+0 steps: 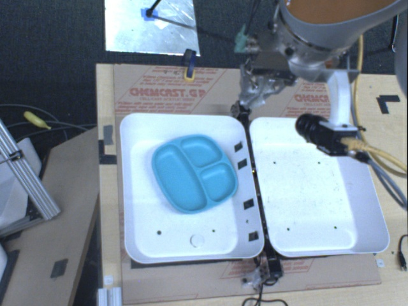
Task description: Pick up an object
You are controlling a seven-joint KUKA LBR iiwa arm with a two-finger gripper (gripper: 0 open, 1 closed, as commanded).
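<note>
Below, two white bins (191, 250) on cardboard (166, 91).

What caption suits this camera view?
Robot arm above two white bins; a blue divided plate lies in the left one.

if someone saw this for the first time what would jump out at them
The bright blue divided plate lies in the middle of the left white bin, the one strong colour on the bench. Next comes the big grey arm with its orange band, filling the top right corner above the right bin. Its gripper hangs over the far end of the seam between the two bins.
</note>
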